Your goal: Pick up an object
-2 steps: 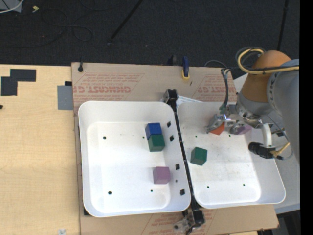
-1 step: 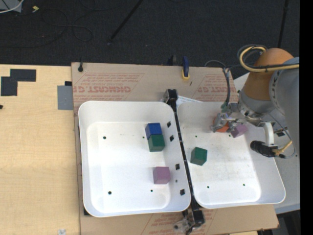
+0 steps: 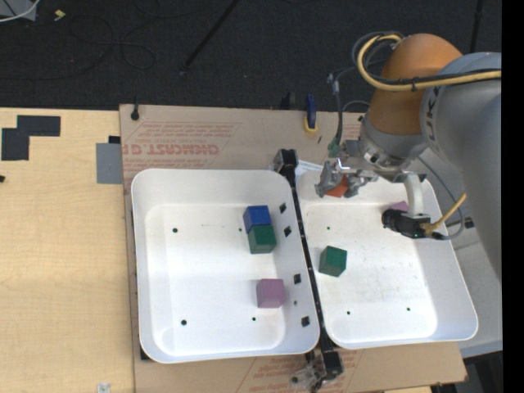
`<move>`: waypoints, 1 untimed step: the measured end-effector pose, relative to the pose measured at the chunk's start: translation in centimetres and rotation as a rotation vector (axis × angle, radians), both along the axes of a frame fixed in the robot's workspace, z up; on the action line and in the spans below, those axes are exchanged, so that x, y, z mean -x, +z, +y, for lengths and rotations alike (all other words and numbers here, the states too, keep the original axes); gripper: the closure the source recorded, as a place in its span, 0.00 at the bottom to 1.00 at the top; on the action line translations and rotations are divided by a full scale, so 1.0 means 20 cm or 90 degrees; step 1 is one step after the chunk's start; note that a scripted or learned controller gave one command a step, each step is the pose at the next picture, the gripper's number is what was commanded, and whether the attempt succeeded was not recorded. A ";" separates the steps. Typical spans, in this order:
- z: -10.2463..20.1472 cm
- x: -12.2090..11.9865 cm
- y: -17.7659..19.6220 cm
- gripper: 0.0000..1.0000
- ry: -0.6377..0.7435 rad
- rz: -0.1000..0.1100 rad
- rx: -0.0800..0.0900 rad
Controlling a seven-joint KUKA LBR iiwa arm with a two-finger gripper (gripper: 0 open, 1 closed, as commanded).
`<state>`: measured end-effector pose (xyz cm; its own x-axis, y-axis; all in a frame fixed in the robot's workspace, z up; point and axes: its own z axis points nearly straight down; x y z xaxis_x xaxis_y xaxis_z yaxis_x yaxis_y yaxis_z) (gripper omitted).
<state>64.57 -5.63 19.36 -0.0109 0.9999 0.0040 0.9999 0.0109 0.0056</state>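
While the claw (image 3: 340, 180) is held low over the far left corner of the right bin (image 3: 446, 301), a small orange-red object (image 3: 333, 191) is seen at its tip, apparently between the fingers; whether it is truly clamped cannot be told. A green cube (image 3: 332, 260) is left loose on the right bin's floor, nearer the camera than the claw. Beside the right bin, in the left bin (image 3: 155, 301), a blue cube (image 3: 256, 216) is set touching a dark green cube (image 3: 262, 238), with a mauve cube (image 3: 270, 292) lying apart from them. Both bins are judged to be smooth, glossy moulded plastic with rounded rims, and the cubes matte and hard-edged, so firm grips are likely afforded. The table (image 3: 57, 260) is pale wood.
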 end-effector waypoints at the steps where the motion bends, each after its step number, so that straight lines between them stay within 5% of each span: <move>1: 0.36 0.34 0.29 1.00 -0.002 0.006 0.000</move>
